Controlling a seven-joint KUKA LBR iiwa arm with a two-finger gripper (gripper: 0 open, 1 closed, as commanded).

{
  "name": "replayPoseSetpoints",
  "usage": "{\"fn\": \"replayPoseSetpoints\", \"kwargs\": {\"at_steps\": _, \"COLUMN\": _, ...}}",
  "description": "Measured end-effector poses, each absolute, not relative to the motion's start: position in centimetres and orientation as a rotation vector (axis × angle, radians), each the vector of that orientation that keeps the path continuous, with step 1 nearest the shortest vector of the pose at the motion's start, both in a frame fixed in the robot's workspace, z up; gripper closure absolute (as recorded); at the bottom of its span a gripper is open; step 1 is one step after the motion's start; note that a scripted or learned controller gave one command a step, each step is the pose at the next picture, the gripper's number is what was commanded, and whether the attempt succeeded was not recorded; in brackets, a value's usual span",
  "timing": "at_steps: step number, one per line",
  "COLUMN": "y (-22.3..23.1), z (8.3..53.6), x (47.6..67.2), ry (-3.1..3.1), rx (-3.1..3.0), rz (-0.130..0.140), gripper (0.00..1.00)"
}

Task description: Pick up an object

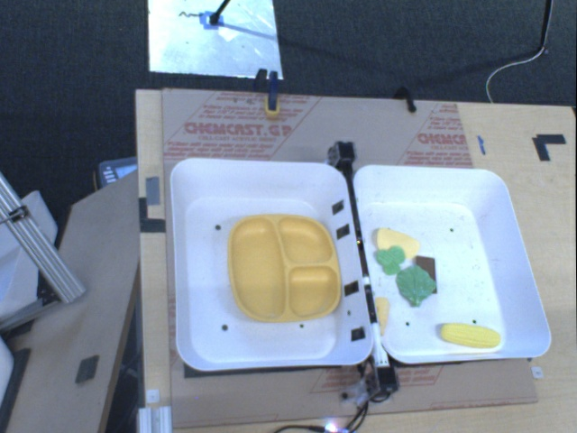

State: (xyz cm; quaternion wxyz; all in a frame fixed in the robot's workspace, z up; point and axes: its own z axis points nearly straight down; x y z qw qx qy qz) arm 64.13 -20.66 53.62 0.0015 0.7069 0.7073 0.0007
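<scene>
- Your left bin [194, 332] holds a yellow divided plate [283, 267], lying flat near its middle.
- Your right bin [514, 233] holds the pickable pieces: a yellow slice [398, 240], two green broccoli pieces [416, 285] touching a small brown block [425, 266], and a corn cob [470, 335] near the front edge.
- On the board [297, 129] under the bins you can read "CHEMCAST GP" in red, repeated at an angle.
- You get no reading on the gripper's opening here.

Glossy white plastic on both bins [270, 174], smooth matt yellow plastic for the divided plate [281, 267], bumpy plastic broccoli [416, 285], all on a brown printed-paper bench sheet [379, 124].
</scene>
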Motion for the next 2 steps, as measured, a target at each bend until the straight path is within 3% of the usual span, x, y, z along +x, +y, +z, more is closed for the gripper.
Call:
{"fn": "replayPoseSetpoints", "kwargs": {"at_steps": 1, "y": -20.7, "z": 53.6, "x": 53.9, "ry": 2.218, "rx": 2.224, "rz": 0.001, "gripper": 1.00}}
{"fn": "replayPoseSetpoints", "kwargs": {"at_steps": 2, "y": -20.7, "z": 53.6, "x": 50.4, "ry": 2.219, "rx": 2.220, "rz": 0.002, "gripper": 1.00}}
